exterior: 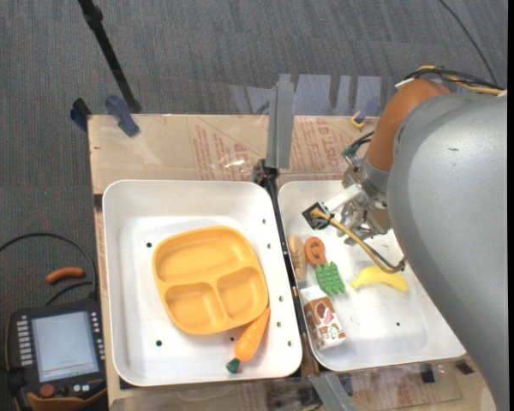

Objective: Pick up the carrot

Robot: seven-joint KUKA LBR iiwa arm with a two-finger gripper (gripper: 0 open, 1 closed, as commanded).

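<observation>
Orange carrot [252, 339] leans against the tray [209, 279], left bin [120, 229]. Our hand [353, 215] hovers over the right bin; grip unclear.

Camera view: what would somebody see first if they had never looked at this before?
Probably the big grey robot arm filling the right side, leaning over the right bin. Next, the bright yellow divided plate in the middle of the left bin, with the orange carrot lying just beside its lower right edge. The right bin holds small toys, such as a yellow banana and a green piece.
</observation>
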